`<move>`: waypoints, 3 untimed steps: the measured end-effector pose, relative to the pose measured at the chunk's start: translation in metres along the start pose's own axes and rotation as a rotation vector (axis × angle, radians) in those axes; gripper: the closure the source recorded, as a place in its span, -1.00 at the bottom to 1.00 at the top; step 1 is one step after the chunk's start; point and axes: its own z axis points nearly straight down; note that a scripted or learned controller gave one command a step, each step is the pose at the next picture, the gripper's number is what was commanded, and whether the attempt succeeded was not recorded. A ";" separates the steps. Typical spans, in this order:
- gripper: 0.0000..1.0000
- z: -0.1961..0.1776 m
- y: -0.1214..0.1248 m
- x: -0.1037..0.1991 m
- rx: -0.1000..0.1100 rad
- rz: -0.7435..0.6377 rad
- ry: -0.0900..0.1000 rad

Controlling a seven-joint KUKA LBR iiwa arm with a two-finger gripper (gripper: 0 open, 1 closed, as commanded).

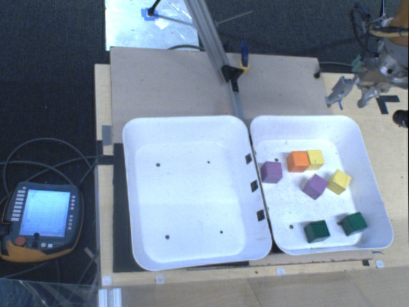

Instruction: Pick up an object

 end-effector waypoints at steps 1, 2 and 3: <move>-1.00 0.000 0.000 0.000 0.000 0.001 -0.001; -1.00 0.058 -0.006 -0.005 0.005 0.004 0.001; -1.00 0.103 -0.008 0.003 0.004 0.001 0.001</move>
